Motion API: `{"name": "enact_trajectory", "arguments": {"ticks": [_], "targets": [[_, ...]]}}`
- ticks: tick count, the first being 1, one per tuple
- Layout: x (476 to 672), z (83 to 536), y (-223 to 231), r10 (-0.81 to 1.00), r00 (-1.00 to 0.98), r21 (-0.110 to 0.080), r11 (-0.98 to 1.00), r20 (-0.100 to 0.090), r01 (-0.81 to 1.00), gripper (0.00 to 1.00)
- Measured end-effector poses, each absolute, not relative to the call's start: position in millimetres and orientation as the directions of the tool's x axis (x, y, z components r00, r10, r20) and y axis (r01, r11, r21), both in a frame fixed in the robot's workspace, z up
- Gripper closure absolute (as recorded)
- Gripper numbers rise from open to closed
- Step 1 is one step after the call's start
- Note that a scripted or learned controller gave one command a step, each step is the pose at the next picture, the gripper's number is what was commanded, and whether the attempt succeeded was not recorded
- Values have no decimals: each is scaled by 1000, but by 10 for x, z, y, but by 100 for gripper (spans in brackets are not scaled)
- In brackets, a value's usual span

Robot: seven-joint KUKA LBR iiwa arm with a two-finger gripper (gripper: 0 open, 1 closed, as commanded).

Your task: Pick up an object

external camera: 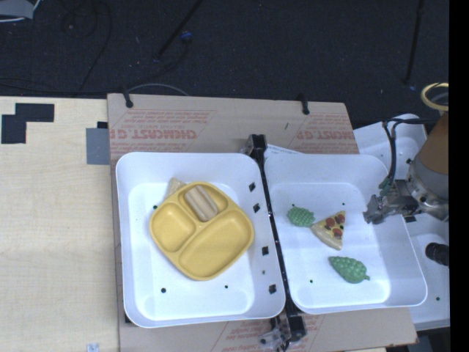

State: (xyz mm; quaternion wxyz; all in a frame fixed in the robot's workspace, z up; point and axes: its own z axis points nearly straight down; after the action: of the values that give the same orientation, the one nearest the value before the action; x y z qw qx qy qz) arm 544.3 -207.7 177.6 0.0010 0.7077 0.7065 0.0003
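I noted a green bumpy toy [349, 269] nearest the camera in the right bin [399, 288], then a pizza slice [330, 229] and a small green piece [300, 216] beyond it. The gripper [381, 209] hovered just right of the slice, apart from it; I could not tell its opening. The left bin [139, 299] held a yellow tray [201, 233].

The cardboard sheet [220, 127] under the bins bears red print along its upper centre strip, upside down, reading roughly "CHEMCAST G.P."
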Motion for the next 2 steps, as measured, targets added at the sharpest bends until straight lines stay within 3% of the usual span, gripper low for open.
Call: {"name": "enact_trajectory", "arguments": {"ticks": [1,2], "targets": [[5452,2173,-2083,1000,-2,2,2,-1,1000,100],[5454,2192,-1655,1000,-5,-3,5,3,1000,100]]}}
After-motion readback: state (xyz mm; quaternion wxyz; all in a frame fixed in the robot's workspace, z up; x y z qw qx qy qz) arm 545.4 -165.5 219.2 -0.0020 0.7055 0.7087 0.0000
